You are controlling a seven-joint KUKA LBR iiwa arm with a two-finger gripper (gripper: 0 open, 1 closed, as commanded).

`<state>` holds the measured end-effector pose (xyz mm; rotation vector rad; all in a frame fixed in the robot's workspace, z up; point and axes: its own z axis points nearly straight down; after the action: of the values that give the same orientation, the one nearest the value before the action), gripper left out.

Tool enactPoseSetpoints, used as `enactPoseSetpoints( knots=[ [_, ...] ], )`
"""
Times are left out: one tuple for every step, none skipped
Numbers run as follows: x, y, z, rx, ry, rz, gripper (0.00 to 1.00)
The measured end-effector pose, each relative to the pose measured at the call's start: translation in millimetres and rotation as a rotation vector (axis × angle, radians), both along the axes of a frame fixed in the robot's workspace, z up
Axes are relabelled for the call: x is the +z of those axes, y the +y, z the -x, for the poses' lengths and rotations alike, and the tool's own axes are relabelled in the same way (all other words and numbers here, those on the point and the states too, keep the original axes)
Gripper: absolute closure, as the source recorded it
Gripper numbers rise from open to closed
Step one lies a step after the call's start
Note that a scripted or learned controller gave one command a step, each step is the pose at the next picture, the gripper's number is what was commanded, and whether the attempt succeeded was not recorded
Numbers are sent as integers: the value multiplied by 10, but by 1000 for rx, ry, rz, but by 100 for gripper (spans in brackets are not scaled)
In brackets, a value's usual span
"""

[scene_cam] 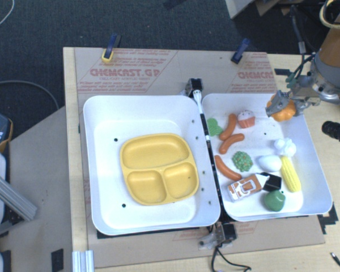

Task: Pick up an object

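Over right bin's far edge, claw (283,102) gripping roundish orange object (284,113)

1. Two bins sit side by side: the left bin (96,152) holds a divided tray (157,168).
2. In the right bin (314,169), sausages (229,134) lie far-left, with a cupcake (246,118) just to their right.
3. A broccoli piece (242,161) sits mid-bin; a corn cob (290,173) lies to its right.
4. A carton (243,187) lies at the near side, an apple (275,200) to its right.
5. The gripper (283,103) is over the far-right corner.
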<state>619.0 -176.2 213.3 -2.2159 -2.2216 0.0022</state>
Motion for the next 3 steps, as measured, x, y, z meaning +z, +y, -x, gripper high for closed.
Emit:
enactPoseSetpoints(
  knots=[
    [-71,504,151,2,1,-1,100],
    [-133,981,357,2,1,-1,100],
    [-29,1375,616,1,0,-1,100]
  ],
)
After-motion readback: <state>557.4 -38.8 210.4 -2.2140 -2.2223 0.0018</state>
